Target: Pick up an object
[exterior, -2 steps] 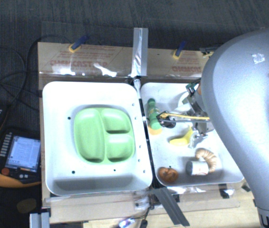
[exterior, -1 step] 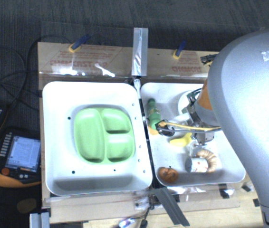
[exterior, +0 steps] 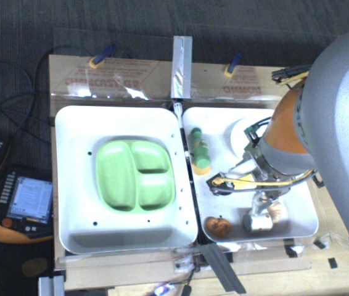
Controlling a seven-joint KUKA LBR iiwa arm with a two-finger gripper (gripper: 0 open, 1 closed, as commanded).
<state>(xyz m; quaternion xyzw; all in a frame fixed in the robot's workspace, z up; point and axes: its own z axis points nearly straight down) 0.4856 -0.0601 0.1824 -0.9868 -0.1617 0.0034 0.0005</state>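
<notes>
Left bin (exterior: 69,165): holding a green divided tray (exterior: 134,174).
Right bin (exterior: 307,224): holding a green bottle (exterior: 198,148), brown ball (exterior: 218,226).
Gripper (exterior: 262,217): hovering lower right; jaws' opening impossible to tell.

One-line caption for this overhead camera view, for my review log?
KUKA arm reaches over the right bin among small objects; a green divided tray sits in the left bin.

Green tray (exterior: 134,174) filling left bin (exterior: 69,128)
</notes>
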